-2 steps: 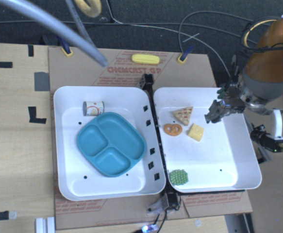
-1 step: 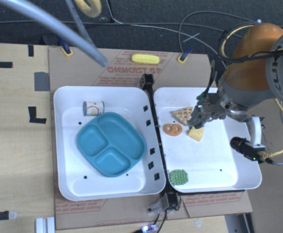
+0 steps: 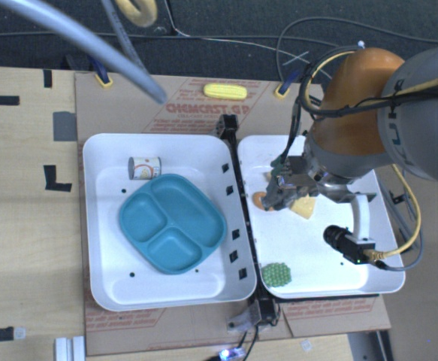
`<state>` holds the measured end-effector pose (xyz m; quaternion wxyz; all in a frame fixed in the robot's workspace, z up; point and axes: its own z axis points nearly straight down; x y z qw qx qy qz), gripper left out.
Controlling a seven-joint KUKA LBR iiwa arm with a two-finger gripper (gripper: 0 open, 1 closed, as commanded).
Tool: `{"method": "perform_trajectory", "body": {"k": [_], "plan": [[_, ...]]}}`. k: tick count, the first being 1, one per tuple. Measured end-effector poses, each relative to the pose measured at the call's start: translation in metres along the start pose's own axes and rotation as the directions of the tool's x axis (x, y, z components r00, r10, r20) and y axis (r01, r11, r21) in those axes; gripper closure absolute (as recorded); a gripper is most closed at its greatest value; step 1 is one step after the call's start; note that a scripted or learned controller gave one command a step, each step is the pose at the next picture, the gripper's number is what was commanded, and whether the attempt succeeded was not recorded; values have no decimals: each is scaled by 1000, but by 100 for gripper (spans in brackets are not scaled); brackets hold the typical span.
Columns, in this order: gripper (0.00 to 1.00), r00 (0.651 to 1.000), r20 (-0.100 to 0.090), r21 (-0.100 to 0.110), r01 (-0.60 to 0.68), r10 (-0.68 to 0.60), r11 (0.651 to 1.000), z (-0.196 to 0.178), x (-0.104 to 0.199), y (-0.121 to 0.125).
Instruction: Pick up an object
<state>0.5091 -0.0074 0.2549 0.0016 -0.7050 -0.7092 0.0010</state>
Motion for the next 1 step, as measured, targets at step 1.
{"method": "perform_trajectory", "body": {"k": [1], "plan": [[100, 1000, 1, 0, -1, 1, 1000, 12, 59, -11]]}}
